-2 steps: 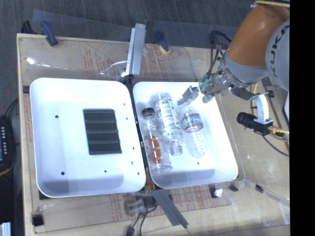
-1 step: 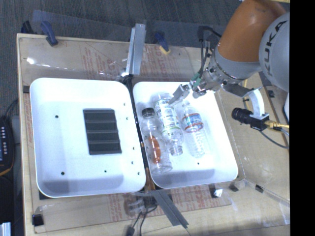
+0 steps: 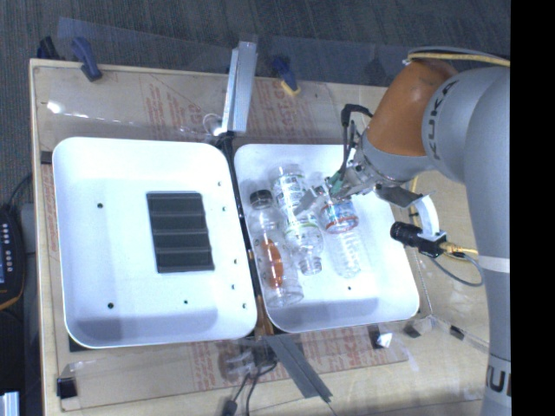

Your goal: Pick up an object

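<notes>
Where the arm (image 3: pixel 451 128) reaches in from 3 o'clock, the gripper (image 3: pixel 336 185) sits low in the right bin (image 3: pixel 395 293), at the cap end of a clear bottle with a red label (image 3: pixel 343 232); whether its fingers are spread or closed on anything cannot be told. Right bin contents: three clear bottles lying side by side, namely the red-labelled one toward 3 o'clock, a middle bottle (image 3: pixel 297 219), and an orange-tinted bottle (image 3: pixel 270 258) toward 9 o'clock. Left bin (image 3: pixel 87 232): one dark ribbed block (image 3: pixel 180 231) at centre.

A wooden bench (image 3: pixel 130 102) bears two white bins (image 3: pixel 87 232) side by side.
</notes>
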`<state>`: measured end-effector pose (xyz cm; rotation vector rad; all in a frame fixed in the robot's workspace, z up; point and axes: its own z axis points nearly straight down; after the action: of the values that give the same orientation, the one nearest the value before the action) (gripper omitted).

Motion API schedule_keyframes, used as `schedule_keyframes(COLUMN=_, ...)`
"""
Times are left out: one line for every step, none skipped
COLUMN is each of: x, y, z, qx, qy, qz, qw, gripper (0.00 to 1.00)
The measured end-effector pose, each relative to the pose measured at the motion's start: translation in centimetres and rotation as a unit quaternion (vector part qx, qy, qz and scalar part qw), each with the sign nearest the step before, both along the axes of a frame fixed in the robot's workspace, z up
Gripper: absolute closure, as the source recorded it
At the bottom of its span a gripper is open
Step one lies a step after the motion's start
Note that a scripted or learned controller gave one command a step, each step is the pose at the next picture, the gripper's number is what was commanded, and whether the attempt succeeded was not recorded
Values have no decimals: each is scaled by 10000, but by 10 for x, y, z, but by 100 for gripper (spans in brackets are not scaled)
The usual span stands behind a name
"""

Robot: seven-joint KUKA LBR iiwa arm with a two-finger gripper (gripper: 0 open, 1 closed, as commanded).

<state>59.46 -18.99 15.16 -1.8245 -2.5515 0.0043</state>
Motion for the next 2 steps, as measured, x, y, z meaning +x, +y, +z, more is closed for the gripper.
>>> schedule_keyframes(x=59, y=15, z=-58, qx=0, qy=-18, qz=396, qw=9992, gripper=0)
schedule_keyframes(x=51, y=-18, z=-54, qx=-9, qy=-36, qz=565, qw=9984, gripper=0)
